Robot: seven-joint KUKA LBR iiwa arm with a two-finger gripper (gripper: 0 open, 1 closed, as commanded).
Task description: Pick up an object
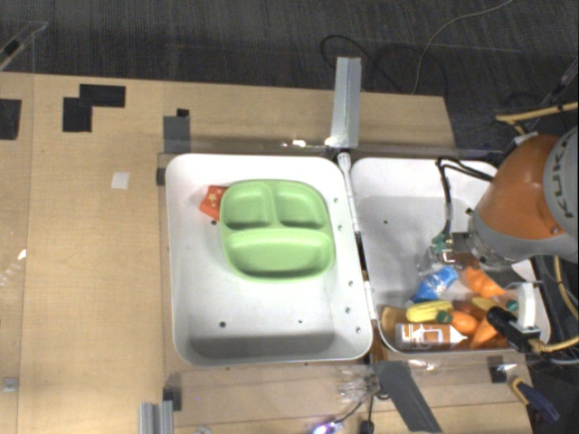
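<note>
The right bin (398, 215) holds a pile of small objects in its near right corner: a blue crumpled item (434, 285), a yellow banana-like piece (428, 312), orange carrot-like pieces (481, 283), and a brown and white packet (425, 335). The grey arm with its orange band (529, 197) reaches in from the right. My gripper (450, 253) hangs low just above the blue item, at the upper edge of the pile. Nothing is visibly lifted.
The left bin (194, 315) holds a green divided plate (276, 227) with a small red item (212, 202) at its upper left corner. A metal post (346, 98) stands behind the seam between the bins. Cables run along the right side.
</note>
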